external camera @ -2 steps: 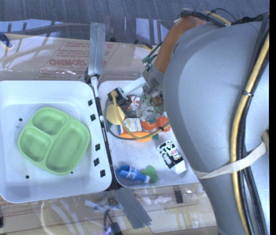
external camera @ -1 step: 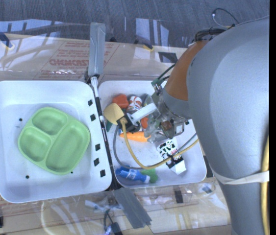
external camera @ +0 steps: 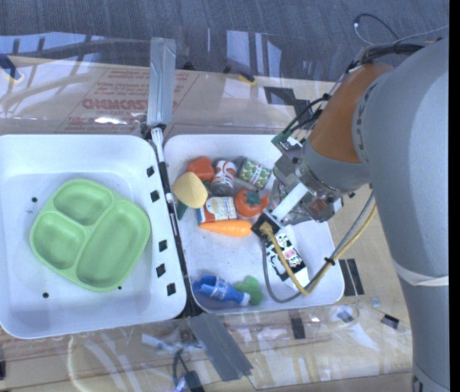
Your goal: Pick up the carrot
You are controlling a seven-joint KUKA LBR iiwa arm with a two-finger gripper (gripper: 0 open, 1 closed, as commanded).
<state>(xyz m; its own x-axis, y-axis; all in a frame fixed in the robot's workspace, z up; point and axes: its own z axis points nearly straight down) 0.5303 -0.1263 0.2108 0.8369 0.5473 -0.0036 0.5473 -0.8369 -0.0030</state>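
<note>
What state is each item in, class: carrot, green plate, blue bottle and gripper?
Orange tapered toy carrot: lying flat in the right bin, not lifted.
Green three-compartment plastic plate: lying flat in the left bin.
Blue plastic bottle: on its side.
Gripper: at the carrot's thick end.

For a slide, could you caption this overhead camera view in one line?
A grey arm's gripper sits at the carrot's right end in the right bin, among other toy food.
</note>
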